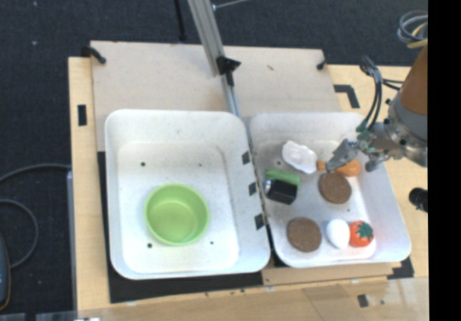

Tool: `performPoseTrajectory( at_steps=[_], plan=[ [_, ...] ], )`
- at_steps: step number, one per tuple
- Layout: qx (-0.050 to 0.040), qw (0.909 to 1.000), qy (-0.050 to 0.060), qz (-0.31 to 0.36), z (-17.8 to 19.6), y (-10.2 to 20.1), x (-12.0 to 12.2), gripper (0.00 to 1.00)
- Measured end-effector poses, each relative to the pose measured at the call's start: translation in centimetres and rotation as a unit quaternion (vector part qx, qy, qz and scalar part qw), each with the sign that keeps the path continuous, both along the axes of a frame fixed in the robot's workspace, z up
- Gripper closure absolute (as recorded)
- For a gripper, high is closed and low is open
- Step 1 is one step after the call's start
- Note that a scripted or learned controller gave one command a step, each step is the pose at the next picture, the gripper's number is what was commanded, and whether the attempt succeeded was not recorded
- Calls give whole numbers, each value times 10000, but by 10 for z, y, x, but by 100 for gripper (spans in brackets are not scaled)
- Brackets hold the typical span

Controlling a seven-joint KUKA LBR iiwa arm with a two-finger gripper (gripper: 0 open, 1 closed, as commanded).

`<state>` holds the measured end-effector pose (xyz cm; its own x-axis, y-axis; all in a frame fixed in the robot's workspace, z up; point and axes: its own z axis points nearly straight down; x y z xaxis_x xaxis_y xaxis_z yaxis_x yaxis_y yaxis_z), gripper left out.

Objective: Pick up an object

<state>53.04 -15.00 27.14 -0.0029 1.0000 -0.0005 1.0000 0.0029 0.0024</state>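
We see the end effector reaching in from the right over the right bin, its two dark fingers spread apart with nothing between them. It hovers just above a small orange object, partly hidden by the fingers, so we cannot tell its long axis.

The right bin, a shallow white tray with rounded corners, holds the candidates for picking. A crumpled white item lies near the middle, its longer side running from upper left to lower right. Below and left of it sits a dark block with a green top (the green strip runs roughly left to right). Two flat brown discs look matte and round: one just beneath the end effector, the other near the front wall. Beside the latter rest a smooth white egg shape and a red tomato-like piece with a green cap, touching one another.

In the left bin a round green bowl stands upright, mouth up. Both bins sit on the pale wooden counter. We can read no writing anywhere.
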Motion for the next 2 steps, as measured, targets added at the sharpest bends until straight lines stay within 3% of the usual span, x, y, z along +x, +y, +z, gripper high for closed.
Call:
performPoseTrajectory(
  at_steps=[1, 2],
  plan=[
    [1, 10000, -4, -9, 0, 0, 0, 0],
    [-5, 10000, 23, -16, -42, 0, -1, 0]
  ],
)
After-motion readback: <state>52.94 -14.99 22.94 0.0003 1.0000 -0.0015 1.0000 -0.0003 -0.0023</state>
